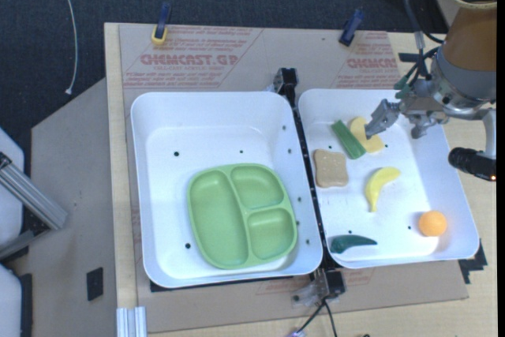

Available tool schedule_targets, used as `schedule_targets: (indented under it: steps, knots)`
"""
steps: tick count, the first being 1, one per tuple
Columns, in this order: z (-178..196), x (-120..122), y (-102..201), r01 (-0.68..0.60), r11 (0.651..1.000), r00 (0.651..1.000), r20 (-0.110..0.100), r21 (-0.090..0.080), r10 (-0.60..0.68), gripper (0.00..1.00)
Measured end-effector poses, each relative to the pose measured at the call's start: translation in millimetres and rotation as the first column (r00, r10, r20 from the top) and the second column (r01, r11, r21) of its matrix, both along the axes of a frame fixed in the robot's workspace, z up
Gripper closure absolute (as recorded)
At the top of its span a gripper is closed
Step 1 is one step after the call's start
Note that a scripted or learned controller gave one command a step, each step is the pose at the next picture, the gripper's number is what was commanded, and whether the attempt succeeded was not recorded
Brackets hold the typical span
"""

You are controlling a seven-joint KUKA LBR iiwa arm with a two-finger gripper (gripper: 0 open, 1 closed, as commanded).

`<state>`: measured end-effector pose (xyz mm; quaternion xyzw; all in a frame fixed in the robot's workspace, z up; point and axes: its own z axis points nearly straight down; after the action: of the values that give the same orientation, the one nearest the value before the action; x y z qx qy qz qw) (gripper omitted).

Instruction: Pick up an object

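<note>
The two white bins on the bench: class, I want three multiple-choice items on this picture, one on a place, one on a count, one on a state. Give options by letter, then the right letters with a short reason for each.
1. Where does the green divided plate lie?
A. In the left bin
B. In the right bin
C. On the cardboard outside the bins

2. How many compartments has that plate?
A. Two
B. Three
C. Five

3. How does the gripper stand to the orange ball?
A. It clasps the ball
B. It presses the ball flat
C. It is apart from the ball, near the green stick

Answers:
1 A: the plate rests on the left bin's floor.
2 B: one long section and two smaller ones show.
3 C: the ball sits at the right bin's near corner, while the gripper hangs over the far part, by the green stick.
</note>
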<state>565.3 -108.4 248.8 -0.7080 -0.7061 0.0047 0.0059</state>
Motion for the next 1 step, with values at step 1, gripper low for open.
schedule_targets:
  steps: [1]
  knots:
    - [7.1, 2.3, 0.2, -0.002, 1.0, 1.0, 0.014, -0.001, 0.003, 0.0]
